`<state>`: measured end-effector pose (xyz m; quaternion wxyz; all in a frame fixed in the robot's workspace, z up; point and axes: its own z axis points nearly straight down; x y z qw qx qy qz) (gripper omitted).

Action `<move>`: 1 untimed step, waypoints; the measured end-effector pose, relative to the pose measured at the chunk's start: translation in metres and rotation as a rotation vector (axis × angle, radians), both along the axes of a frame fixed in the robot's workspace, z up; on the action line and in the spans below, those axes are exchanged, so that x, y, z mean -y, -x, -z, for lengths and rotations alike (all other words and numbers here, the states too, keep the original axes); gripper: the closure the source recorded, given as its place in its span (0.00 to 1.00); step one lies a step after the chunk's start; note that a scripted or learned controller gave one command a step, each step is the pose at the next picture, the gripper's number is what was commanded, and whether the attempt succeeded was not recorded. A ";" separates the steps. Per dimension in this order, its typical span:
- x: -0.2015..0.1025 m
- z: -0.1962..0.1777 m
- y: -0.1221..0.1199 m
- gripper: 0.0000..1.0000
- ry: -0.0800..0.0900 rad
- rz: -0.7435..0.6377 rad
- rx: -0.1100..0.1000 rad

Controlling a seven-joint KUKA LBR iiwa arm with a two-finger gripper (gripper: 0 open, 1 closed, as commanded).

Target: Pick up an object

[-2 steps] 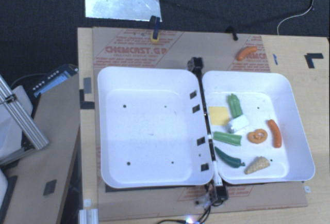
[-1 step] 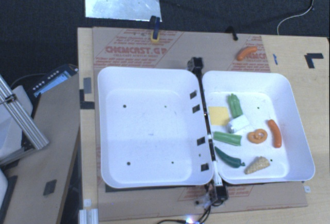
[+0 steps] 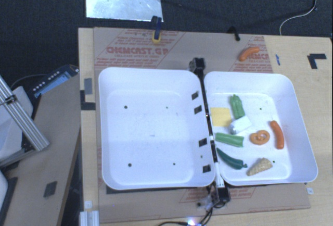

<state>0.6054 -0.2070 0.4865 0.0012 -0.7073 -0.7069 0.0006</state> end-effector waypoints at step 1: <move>-0.002 -0.011 -0.065 1.00 0.004 -0.007 0.009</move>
